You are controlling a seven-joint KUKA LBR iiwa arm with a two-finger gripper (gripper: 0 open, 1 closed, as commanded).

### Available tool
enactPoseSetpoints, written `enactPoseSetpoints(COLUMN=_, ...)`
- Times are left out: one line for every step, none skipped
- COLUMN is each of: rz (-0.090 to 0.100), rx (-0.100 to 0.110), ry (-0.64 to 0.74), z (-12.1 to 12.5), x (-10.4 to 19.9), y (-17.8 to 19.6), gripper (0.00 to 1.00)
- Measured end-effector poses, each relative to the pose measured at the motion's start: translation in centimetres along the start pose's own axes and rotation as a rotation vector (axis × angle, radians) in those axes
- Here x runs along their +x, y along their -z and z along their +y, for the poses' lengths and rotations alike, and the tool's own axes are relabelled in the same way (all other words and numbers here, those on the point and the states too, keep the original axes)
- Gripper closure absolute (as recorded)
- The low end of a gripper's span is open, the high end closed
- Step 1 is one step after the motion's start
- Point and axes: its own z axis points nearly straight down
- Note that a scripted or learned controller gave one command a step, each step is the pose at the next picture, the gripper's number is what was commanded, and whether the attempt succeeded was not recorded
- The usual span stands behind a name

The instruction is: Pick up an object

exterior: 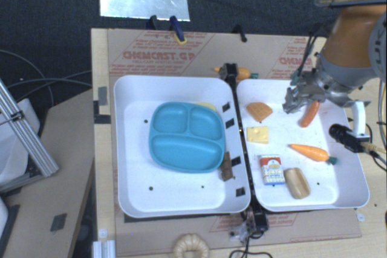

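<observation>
Nearest the lens, a pale coiled rope ring [192, 245] lies on the tabletop [151, 48] edge. Beyond it, two shallow white bins: the left bin [130, 148] holds a blue three-compartment plastic tray [186, 136]; the right bin [357, 187] holds toy foods. The grey-and-orange arm [357, 39] leans in from the right, wrist bent down — its claw [295, 99] low over the bin's far side. An orange-red sausage-shaped toy [309, 113] lies just right of it, long axis slanting up-right. Whether the claw is open or closed cannot be told.
</observation>
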Motion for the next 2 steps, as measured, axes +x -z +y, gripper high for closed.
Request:
enactPoseSetpoints(rz=0.0, rx=0.002, ry=0.001, z=-0.3, x=0.5, y=0.0, gripper=1.0)
enactPoseSetpoints(rz=-0.001, rx=0.003, ry=0.0, z=-0.6, x=1.0, y=-1.6, gripper=1.0)
